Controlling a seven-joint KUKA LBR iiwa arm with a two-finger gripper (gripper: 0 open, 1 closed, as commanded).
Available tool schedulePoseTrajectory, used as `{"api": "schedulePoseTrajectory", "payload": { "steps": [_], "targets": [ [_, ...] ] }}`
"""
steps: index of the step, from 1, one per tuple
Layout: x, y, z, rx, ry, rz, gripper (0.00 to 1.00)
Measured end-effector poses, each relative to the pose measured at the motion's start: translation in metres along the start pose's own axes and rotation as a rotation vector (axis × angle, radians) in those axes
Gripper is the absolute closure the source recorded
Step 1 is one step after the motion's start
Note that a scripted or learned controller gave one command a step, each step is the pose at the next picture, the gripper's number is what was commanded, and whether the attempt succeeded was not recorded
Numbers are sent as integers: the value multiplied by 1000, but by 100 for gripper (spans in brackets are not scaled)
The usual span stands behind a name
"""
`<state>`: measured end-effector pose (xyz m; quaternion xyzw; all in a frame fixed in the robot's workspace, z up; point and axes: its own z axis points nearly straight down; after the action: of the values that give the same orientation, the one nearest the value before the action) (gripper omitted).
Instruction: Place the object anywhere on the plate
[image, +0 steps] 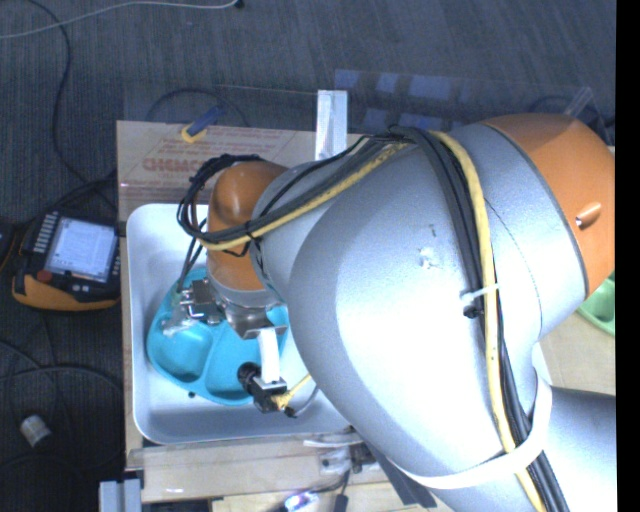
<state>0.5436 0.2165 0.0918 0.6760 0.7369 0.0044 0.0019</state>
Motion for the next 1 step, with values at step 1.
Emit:
{"api": "schedulePoseTrajectory", "payload": {
  "steps": [1],
  "targets": [
    [0, 0, 0, 0, 0, 0, 0]
  ]
}}
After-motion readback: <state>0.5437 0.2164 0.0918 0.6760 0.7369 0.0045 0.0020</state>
